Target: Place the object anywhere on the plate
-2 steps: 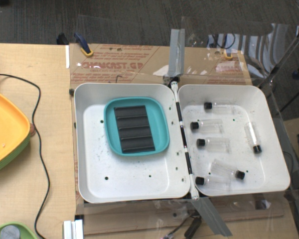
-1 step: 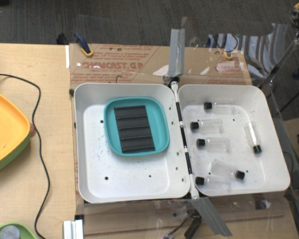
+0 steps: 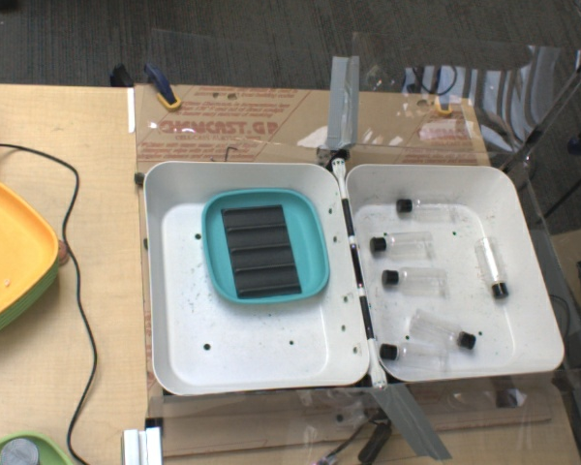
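From where I stand, the nearest things are the front rims of the two white bins, and in the right bin (image 3: 523,260) lie the clear vials with black caps: one by the front-left corner (image 3: 399,353), another a little further in (image 3: 443,332), then one at mid-depth (image 3: 413,279), one lying lengthwise toward the right wall (image 3: 491,267), one higher up (image 3: 399,246), and the farthest near the back (image 3: 418,204). All of them rest loose on the bin floor, apart from each other. Across the divider, in the left bin (image 3: 174,289), sits the teal plate (image 3: 315,260), carrying a black ribbed insert (image 3: 259,251) and no vial. Beyond the bins lies a printed cardboard sheet (image 3: 232,119) on the worktop (image 3: 58,114). The end effector's state I cannot tell. I'd judge the task is at its very start: a vial has to be picked first, and the next move calls for a clean descent over one lying clear of its neighbours, then carrying it left onto the plate.
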### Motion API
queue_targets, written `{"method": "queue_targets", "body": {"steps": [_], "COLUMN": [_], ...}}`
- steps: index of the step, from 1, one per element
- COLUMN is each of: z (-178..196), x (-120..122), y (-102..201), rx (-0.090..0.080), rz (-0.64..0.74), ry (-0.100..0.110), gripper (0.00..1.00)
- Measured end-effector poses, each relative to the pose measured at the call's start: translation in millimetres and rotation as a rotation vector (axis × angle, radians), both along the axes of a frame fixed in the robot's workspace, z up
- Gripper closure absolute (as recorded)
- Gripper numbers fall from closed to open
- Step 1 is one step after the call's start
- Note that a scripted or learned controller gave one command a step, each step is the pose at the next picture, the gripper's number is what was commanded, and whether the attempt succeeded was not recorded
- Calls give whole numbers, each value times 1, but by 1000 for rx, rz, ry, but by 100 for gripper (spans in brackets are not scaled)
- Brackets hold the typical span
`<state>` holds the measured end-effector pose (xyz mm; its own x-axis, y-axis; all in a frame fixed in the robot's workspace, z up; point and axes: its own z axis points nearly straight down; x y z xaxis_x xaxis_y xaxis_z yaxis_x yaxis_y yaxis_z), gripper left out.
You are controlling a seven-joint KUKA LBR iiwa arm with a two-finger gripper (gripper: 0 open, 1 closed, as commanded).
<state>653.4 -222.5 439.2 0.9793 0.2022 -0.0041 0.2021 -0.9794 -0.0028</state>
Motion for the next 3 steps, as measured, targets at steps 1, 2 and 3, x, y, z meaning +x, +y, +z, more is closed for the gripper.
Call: {"method": "queue_targets", "body": {"steps": [1, 2, 3], "z": [0, 0, -32], "x": [-3, 1, -5], "y": [0, 0, -1], "rx": [1, 0, -1], "rz": [-3, 1, -3], "ry": [1, 0, 2], "gripper": [0, 0, 0]}}
